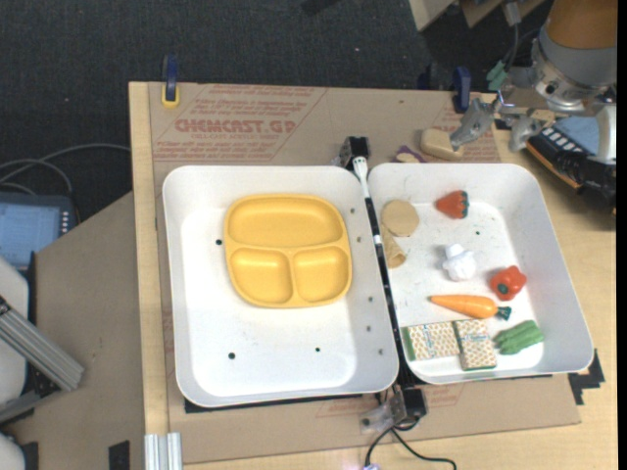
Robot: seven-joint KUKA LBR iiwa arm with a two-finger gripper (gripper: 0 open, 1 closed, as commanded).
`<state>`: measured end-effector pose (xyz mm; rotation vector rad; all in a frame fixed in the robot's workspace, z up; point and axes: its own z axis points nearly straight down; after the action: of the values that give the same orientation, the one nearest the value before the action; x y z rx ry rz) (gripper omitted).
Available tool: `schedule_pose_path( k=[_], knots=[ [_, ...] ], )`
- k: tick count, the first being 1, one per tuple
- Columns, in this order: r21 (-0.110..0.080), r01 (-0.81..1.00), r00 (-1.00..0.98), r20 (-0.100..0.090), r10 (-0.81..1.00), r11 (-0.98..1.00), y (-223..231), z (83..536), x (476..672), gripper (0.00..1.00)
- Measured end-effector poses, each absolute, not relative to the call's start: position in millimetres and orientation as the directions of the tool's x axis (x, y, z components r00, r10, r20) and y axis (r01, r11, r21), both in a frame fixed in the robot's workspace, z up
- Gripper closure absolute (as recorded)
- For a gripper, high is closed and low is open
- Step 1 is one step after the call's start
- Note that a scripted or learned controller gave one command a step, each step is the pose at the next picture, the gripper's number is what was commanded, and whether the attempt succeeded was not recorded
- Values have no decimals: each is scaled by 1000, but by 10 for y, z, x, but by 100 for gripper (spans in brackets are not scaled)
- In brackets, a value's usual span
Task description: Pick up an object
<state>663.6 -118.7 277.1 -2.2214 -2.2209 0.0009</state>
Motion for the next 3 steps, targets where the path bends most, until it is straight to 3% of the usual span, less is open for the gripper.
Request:
schedule_pose_path(
  k=[1,2,3],
  knots=[
    [-8,1000,3,1,1000,-3,-1431,1566,6418,0],
    [-3,1000,1,0,1000,-1,-1639,819,6537,0],
    [4,1000,-1,-2,1000,1,-1645,852,6675,0]
  ],
)
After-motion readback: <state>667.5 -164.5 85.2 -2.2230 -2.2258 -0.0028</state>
